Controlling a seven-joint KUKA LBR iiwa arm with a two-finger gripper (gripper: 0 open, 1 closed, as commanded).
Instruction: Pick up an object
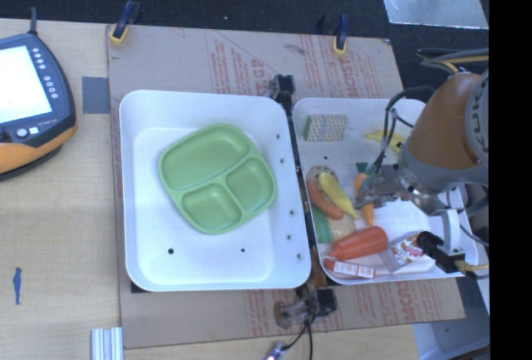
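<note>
**End effector low in right bin**

End effector (371, 194) sits among clutter in right white bin (349, 107); grip state: cannot tell. Yellow plastic banana (334, 193) just left of it, orange-red plastic carrot (359, 243) just below.

Left bin (137, 184): white, holding a light green divided tray (218, 177). Right bin (349, 107): white, holding a yellow banana (335, 193), a red-orange cylinder (359, 244), a small orange carrot-like piece (366, 213), a pale speckled green-beige sponge block (325, 128) at the far end, and a white packet with red print (406, 252). Arm (445, 138): orange band, grey below. Surface (58, 225): light wood, under brown cardboard (233, 59) with faded red lettering. Clamps (340, 32): blue and yellow.
</note>
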